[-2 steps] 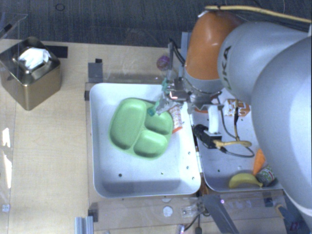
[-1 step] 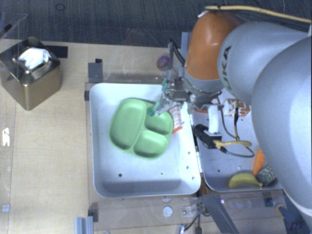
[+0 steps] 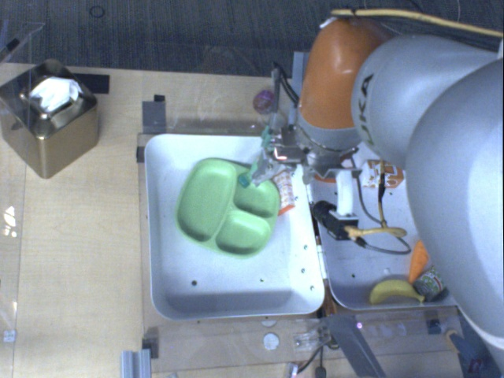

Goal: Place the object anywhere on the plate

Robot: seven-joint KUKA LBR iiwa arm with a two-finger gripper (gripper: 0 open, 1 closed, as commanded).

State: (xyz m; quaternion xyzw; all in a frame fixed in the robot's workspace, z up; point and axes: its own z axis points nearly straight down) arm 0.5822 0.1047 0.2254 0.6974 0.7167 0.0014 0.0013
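You see the gripper (image 3: 256,172) poised over the upper right compartment of the green plate (image 3: 224,207), its teal-tipped fingers (image 3: 245,181) close together; whether they pinch anything you cannot tell. Just right of the jaws, a small white and red object (image 3: 285,194) lies at the plate's edge, partly hidden by the wrist. The plate sits in the left bin (image 3: 236,298). Farther right, the arm (image 3: 409,109) covers much of the right bin (image 3: 354,298), where a banana (image 3: 396,291) shows.

Pale wooden bench (image 3: 79,250) under even light, dark grey carpet (image 3: 173,14) beyond, brass-coloured box (image 3: 49,124) at far left
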